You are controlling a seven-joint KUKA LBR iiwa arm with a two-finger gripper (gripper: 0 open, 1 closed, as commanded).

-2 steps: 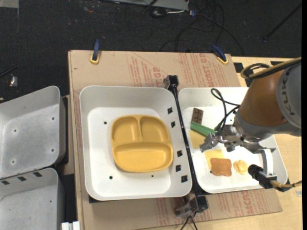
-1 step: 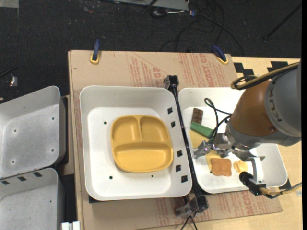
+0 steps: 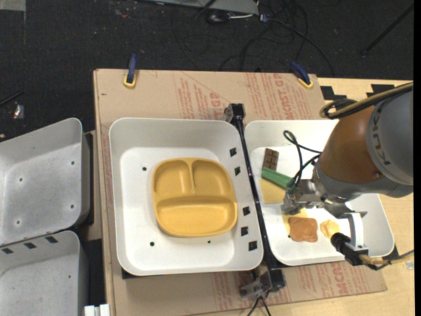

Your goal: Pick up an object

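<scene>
Objects for picking all sit in the right bin: a tan, toast-like slab near the front, a small yellowish lump just right of it, a green bar-shaped piece lying at a slant toward the bin's left wall, a dark brown ridged block just behind that, and a flat pale yellow patch under the green one. That corner is pretty crowded, with the items packed close to the divider between the bins.

The gripper hangs low just above the toast piece, right by the green bar's end. Can't tell if its fingers are spread or closed; the wrist hides them. The arm's orange band and grey body cover the bin's right half, so free space there is tight.

The left bin has way more room: only a smooth mustard-yellow divided plate in the middle, rounded corners, three compartments, with bare white floor all around. Both bins rest on a cardboard-brown board held by clamps at the far edge.
</scene>
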